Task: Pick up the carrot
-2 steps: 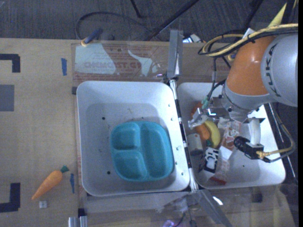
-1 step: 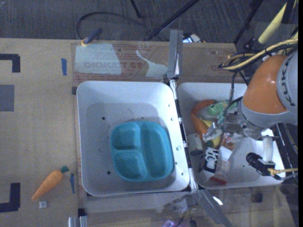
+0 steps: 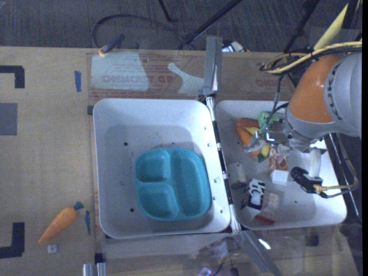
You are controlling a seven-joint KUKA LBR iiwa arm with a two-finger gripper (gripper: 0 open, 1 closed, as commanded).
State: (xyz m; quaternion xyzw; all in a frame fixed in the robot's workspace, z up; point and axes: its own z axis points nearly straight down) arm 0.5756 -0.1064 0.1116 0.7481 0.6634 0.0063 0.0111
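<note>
An orange carrot (image 3: 57, 225) with a green top lies on the wooden bench outside the bins, near the lower left corner of the left bin (image 3: 109, 154). My gripper (image 3: 261, 141) hangs low over the upper part of the right bin (image 3: 336, 209), far from that carrot. It sits among small items, right beside an orange piece (image 3: 246, 130) with something green (image 3: 265, 118) behind it. I cannot tell what that orange piece is, and part of it is hidden by the gripper.
A teal divided plate (image 3: 171, 183) lies in the left bin. The right bin holds a white cylinder (image 3: 234, 171), a black-and-white item (image 3: 256, 193), a white block (image 3: 280, 176) and a red piece (image 3: 264, 217). Cables (image 3: 299, 59) run over the bench's upper right.
</note>
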